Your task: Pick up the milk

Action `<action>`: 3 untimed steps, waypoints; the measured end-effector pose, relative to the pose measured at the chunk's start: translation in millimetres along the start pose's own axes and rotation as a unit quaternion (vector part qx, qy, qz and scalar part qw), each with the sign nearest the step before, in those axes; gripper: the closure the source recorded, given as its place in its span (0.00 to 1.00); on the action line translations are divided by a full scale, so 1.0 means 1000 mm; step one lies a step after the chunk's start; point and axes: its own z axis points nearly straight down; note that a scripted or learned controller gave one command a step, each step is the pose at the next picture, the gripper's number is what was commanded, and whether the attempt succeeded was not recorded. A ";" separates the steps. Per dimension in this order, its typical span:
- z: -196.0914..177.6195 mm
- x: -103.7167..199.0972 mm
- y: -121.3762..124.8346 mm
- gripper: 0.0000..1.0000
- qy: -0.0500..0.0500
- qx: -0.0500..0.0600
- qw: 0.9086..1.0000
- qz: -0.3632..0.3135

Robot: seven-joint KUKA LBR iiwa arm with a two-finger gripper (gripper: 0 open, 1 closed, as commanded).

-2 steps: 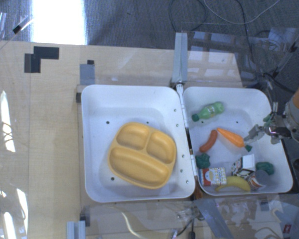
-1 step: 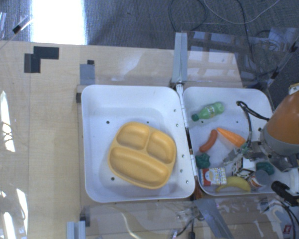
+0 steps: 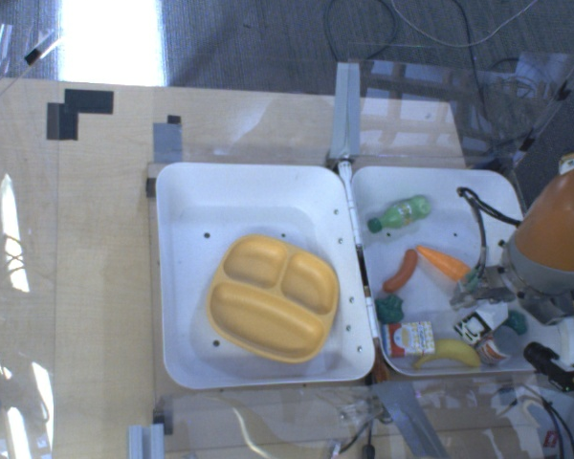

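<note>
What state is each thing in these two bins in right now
Yellow divided plate: right side up in the left bin, nothing on it.
Green bottle: lying on its side, right bin.
Carrot: lying flat.
Sausage: lying flat.
Broccoli: beside the milk.
Milk carton: lying down, not gripped.
Banana: lying flat, beside the milk carton.
Gripper: low over the right bin.

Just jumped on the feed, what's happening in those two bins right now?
The grey arm with the orange band is low over the right white bin, its gripper near the carrot. The small red-and-white milk carton lies by the bin's near edge beside the yellow banana, not yet picked up. The left white bin holds a yellow divided tray.
</note>
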 end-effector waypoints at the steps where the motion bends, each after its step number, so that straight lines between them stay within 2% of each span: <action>1: 0.000 0.000 0.000 0.00 0.000 0.000 1.000 0.000; 2: 0.012 -0.042 -0.008 0.00 0.001 0.004 0.999 -0.034; 3: -0.001 -0.044 0.016 0.00 0.002 0.006 0.991 -0.137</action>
